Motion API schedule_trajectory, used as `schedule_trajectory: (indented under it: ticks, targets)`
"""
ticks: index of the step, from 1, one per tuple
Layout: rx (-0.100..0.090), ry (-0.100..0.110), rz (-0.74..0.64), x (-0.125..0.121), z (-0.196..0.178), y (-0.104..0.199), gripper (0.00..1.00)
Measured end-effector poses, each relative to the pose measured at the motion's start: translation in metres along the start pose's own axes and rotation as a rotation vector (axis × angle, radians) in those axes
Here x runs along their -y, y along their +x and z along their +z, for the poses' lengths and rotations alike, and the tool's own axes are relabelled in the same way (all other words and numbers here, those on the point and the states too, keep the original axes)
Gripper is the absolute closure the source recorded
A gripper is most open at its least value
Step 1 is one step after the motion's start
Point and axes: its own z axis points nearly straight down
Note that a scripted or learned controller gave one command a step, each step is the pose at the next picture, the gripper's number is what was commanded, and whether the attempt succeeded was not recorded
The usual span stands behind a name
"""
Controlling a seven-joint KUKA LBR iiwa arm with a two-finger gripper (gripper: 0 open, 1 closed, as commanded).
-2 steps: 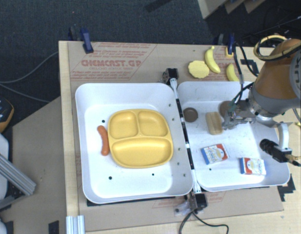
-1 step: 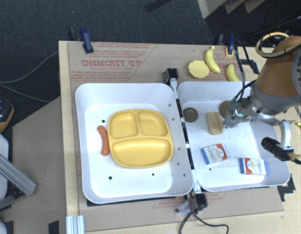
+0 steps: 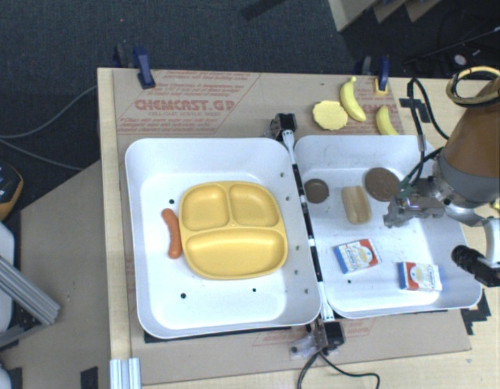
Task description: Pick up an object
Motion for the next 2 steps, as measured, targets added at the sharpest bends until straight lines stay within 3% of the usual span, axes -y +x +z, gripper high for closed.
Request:
schedule_trajectory:
  ticks: [1,2]
  targets:
    - [0.001,-0.008,-0.007,-0.0102,-0.0406,0.0414,1.00]
    - [0.001,-0.004,-0.003,-0.0091,-0.0382,0.0393,0.00]
